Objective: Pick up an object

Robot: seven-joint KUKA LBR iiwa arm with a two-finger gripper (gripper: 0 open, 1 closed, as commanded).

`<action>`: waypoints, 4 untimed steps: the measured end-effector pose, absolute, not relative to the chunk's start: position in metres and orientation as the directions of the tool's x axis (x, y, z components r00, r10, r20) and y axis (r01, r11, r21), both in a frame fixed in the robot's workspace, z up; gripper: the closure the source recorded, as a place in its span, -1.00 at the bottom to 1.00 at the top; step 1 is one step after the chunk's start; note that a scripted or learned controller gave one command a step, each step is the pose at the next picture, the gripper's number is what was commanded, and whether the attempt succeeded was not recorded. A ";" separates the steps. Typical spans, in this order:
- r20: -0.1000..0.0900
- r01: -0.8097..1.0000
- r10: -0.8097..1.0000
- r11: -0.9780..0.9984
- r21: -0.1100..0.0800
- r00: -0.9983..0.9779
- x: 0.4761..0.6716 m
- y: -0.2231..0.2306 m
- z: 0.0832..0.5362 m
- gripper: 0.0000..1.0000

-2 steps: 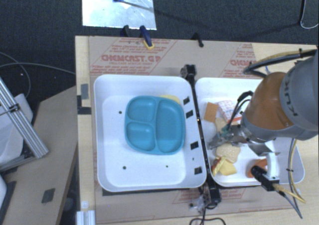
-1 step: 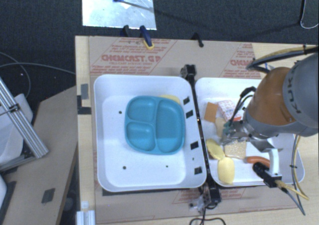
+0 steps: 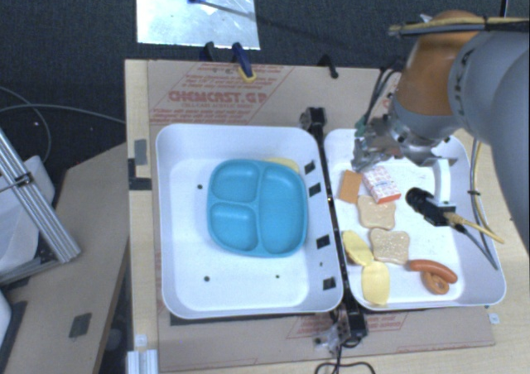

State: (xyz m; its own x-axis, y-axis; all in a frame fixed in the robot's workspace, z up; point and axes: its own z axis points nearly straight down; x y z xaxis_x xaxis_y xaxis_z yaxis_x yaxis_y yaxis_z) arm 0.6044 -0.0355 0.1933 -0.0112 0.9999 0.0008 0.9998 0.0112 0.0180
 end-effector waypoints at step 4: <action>0.002 1.000 1.000 0.005 0.002 -0.005 0.488 0.095 0.195 1.00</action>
State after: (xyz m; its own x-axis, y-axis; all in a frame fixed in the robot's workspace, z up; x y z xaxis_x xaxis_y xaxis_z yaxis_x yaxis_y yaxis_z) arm 0.4877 0.0951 0.1948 -0.0052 1.0000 0.0018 1.0000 0.0052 0.0015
